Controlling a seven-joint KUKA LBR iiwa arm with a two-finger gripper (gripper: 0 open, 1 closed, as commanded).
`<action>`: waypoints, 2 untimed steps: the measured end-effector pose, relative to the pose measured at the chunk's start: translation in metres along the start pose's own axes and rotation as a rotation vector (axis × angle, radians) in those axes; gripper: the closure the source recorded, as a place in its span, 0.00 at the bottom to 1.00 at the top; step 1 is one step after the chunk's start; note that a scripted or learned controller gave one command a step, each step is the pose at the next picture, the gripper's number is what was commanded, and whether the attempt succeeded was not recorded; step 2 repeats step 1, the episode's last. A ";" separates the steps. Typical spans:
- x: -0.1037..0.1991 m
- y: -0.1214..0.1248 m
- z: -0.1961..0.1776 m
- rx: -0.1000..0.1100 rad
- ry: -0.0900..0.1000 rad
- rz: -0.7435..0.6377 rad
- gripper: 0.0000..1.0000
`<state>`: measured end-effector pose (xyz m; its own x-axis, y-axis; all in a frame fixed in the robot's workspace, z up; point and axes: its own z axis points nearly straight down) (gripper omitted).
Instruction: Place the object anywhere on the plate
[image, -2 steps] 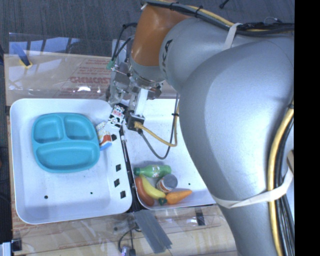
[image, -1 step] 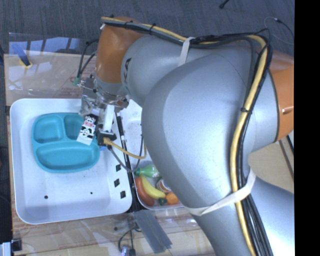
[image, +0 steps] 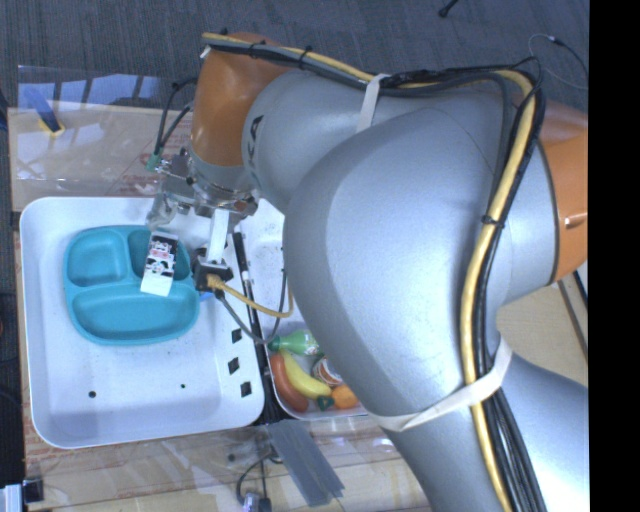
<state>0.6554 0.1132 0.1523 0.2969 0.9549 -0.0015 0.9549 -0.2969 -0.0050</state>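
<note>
The gripper (image: 168, 235) hangs over the right part of the blue plate (image: 120, 305), and a small white box (image: 159, 266) with black marks shows just below it. The box stands nearly upright, its long axis runs up and down in the view with a slight lean, and its lower end is over the plate's right rim. I cannot tell if the fingers grip the box or how far open they are, because the wrist hides them.

The plate has three compartments and lies in the left bin (image: 60, 400), in its upper half. The bin is white with a few small dark spots on its floor. In the right bin (image: 283, 402), mostly hidden by the arm (image: 400, 250), some toy fruits (image: 305, 375) lie, yellow, orange and green. The bench (image: 100, 470) is wood, with clear plastic sheet behind the bins. The black marks on the box are too small to read.
</note>
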 end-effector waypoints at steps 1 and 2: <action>0.022 -0.005 0.049 -0.005 0.000 0.111 0.00; 0.022 -0.005 0.049 -0.005 0.000 0.111 0.00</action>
